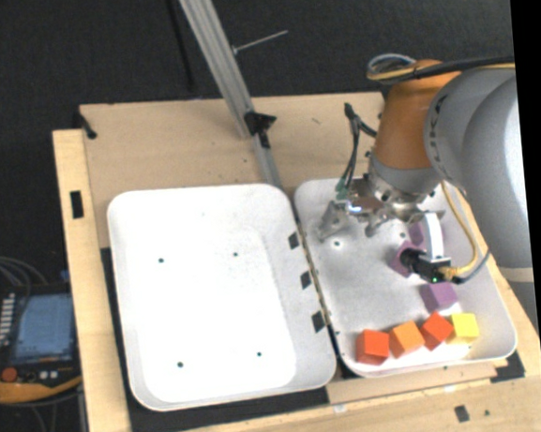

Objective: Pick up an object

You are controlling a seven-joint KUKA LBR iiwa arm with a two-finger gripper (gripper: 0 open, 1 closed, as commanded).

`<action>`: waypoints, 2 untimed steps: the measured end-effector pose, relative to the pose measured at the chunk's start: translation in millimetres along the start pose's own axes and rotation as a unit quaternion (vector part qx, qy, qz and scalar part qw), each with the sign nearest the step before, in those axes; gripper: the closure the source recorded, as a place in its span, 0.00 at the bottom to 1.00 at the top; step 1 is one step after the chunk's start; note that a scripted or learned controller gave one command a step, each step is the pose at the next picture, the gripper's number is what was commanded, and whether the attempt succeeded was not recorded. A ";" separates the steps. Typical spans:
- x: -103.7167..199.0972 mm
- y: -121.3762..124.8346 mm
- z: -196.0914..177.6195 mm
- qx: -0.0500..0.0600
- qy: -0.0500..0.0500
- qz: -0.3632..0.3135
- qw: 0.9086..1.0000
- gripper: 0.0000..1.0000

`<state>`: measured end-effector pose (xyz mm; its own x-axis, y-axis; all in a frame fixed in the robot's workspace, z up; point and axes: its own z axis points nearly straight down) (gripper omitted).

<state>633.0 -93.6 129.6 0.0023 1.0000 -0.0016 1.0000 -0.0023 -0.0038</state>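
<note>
To my left the white bin lies on the pale wooden bench, a slanted metal pole rises from the far side between my two bins, and a blue-screened handheld pendant rests off the bench's left edge.

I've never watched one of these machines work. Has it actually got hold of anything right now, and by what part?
It cannot be told. The tool hangs over the right bin, with a purple block close beside it, but nothing shows between its tips. The orange blocks lie untouched.
</note>
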 end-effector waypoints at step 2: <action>-2.3 1.4 20.7 -0.004 0.000 0.004 1.000 1.00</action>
<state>634.3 -95.9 108.8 0.0106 0.9999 -0.0009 0.9999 -0.0106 0.0035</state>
